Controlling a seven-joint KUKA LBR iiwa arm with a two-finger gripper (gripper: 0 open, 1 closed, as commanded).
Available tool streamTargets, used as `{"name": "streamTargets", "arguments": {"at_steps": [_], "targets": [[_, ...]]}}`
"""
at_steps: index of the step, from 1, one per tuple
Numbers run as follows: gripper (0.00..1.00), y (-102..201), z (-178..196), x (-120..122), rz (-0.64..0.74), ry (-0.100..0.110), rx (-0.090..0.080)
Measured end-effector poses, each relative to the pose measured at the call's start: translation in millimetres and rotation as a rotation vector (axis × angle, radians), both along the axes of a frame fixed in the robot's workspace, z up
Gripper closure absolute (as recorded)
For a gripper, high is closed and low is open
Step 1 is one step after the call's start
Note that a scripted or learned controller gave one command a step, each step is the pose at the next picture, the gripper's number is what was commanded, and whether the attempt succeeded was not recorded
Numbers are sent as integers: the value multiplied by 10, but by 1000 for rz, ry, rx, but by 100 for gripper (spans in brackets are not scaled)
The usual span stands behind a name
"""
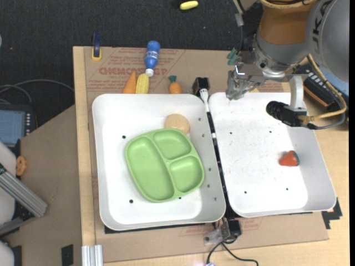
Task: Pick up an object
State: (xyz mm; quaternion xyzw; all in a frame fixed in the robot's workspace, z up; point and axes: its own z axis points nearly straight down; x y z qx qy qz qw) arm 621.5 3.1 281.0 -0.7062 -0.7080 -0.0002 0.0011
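A brown cardboard sheet (111, 65) with red lettering covers the bench, and dark carpet lies beyond its far edge, where a small yellow object (189, 5) rests. Along the back of the cardboard sit a blue clip (97, 44), a toy bottle (151, 56) with a blue cap, a toy corn cob (142, 83) just beside an orange piece, and a small toy carrot (175, 86). Cables trail on the left and at the near edge.

Two shallow white bins stand side by side, touching along their inner edges. The left bin (111, 193) holds a green divided plate (165, 164) with three compartments, and a pale tan round object (177, 123) touching the plate's far rim. The right bin (266, 198) holds a small red toy with a green bit, like a strawberry (288, 159), near its right wall and well apart from the arm.

The gripper (239, 87) hangs over the far left corner of the right bin, its tips near the rim. Whether the jaws are open or closed cannot be told. Nothing is seen between them.
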Motion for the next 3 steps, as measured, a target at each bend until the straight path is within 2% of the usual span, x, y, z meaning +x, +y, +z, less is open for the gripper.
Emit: {"name": "streamTargets", "arguments": {"at_steps": [1, 3], "targets": [[100, -36, -168, -7, -3, 3, -2], [100, -97, -270, 136, -3, -3, -3]]}}
